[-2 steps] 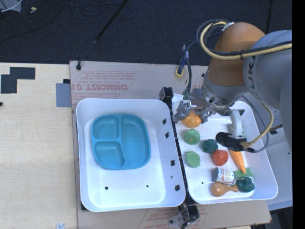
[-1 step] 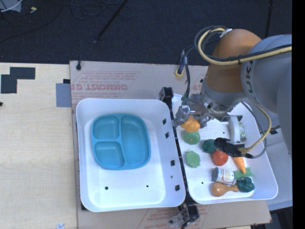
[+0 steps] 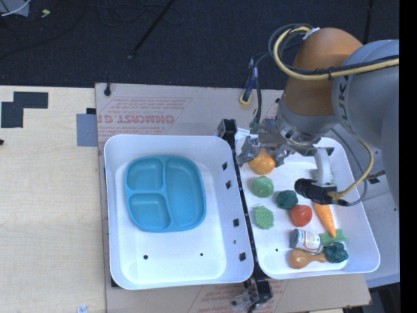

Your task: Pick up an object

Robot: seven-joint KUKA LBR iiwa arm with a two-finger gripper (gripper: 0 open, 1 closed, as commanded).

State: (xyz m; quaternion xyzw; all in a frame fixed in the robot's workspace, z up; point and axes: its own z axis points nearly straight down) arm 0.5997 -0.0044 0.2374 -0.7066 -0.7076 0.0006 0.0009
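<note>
Right bin (image 3: pixel 365 253) crowded: green ball (image 3: pixel 262 186), textured green piece (image 3: pixel 263 216), dark green piece (image 3: pixel 287 199), red tomato (image 3: pixel 301 214), carrot (image 3: pixel 326 218), small bottle (image 3: pixel 306 240), tan gourd (image 3: pixel 301 259) clustered mid to near edge. Open floor only along right wall. Left bin (image 3: pixel 117 175) holds blue divided tray (image 3: pixel 164 193); bare floor around tray, widest toward near rim. Gripper (image 3: pixel 264 154) at right bin's far left corner, close to divider wall, directly over orange fruit (image 3: pixel 262 163). Fingers flank fruit's top; contact or pinch cannot be told.
</note>
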